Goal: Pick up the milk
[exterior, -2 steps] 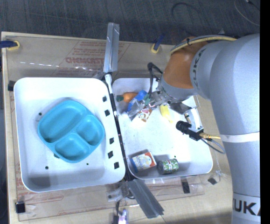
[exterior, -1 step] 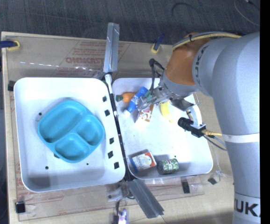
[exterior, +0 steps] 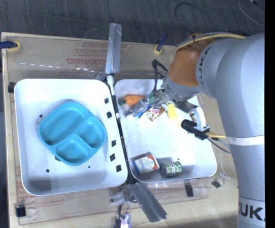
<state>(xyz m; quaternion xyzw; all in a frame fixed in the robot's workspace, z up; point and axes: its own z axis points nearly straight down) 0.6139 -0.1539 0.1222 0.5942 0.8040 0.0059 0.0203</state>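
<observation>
The milk (exterior: 145, 164), a small white carton with a red edge and blue print, lies on its side near the front wall of the right bin (exterior: 194, 148). My gripper (exterior: 157, 99) is at the far end of that bin, low over a pile of small items. It is well away from the milk. The grey arm, with its orange band (exterior: 187, 65), hides the gripper's tip.
A green can (exterior: 171, 168) lies right of the milk, nearly touching it. An orange carrot (exterior: 134, 99), a yellow piece (exterior: 171, 110) and mixed small packets (exterior: 144, 110) crowd the far end. The left bin (exterior: 28, 127) holds a blue divided plate (exterior: 73, 132).
</observation>
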